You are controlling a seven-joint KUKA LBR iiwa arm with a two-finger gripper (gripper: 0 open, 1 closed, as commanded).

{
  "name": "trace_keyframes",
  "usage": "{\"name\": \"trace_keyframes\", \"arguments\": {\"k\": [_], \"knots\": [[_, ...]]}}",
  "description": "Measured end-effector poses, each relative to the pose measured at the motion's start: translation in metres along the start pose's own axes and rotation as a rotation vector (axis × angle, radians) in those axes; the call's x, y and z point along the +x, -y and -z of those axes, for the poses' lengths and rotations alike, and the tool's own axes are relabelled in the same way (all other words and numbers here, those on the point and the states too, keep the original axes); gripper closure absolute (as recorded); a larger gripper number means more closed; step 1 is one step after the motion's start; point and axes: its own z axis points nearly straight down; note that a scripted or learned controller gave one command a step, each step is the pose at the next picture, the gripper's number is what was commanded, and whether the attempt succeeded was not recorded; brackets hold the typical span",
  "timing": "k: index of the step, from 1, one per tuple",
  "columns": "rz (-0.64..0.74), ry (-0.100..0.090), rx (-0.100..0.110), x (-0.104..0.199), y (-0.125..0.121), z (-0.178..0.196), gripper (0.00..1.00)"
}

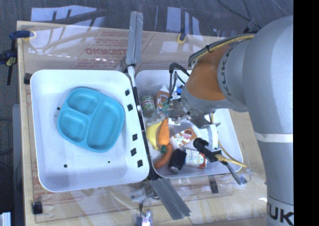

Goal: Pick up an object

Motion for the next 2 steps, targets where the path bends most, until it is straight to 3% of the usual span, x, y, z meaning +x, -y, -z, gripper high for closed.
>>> {"name": "trace_keyframes", "arguments": {"k": [1,2], "knots": [[0.108,-0.009,0.018,0.051,-0.019,0.067,0.0],[0.174,-0.016,-0.001,0.02,-0.027,0.014,0.0]]}}
